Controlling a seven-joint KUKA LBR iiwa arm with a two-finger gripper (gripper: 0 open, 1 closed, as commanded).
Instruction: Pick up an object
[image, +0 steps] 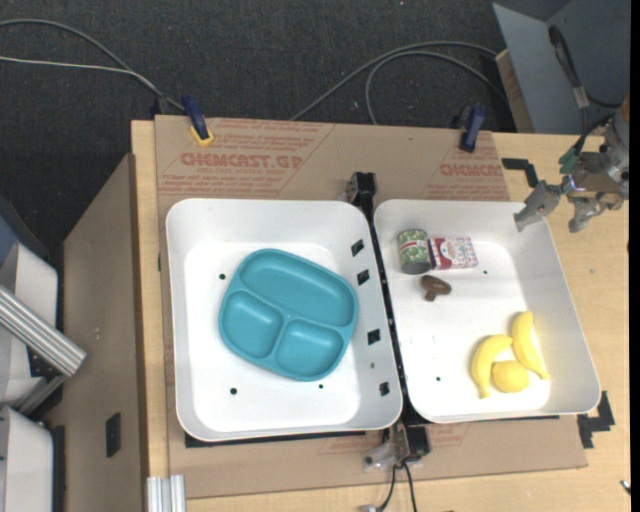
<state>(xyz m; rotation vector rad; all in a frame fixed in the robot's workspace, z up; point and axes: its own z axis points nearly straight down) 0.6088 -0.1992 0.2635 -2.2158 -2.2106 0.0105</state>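
Camera view: I see a teal tray (288, 327) in the left bin (190, 300); the right bin (560, 300) holds a can (412, 250), carton (453, 252), brown lump (434, 288) and bananas (508, 355). My jaws (556, 208) hang spread and holding nothing over its far right rim, with bare floor mid-bin

Open gripper (562, 211) above right bin's (560, 300) corner; bananas (510, 357), can (412, 250) inside

floor: dark grey carpet (300, 40); cables (420, 55) trailing across it
worktop: brown board (300, 150); blue clamps (197, 120) at its far edge
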